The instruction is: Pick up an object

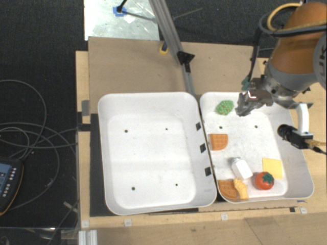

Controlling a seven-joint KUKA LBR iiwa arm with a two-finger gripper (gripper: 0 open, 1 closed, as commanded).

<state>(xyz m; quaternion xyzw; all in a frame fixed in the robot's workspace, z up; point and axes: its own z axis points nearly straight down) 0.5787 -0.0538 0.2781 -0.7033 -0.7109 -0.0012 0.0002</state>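
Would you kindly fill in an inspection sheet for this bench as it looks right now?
Surface: wooden bench bearing a left bin and a right bin.
Job's things: in the right bin, green toy, waffle, white bottle, yellow block, tomato, orange pieces.
Clutter: nothing seen.
Gripper: gripper over the right bin's far end, beside the green toy.
Cables: black cables on the floor at left.
Surroundings: dark carpet, handheld controller, tripod leg.

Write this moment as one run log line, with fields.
stage: approach | end effector: over right bin, beside green item | held: nothing seen | also in right bin: waffle, tomato, yellow block
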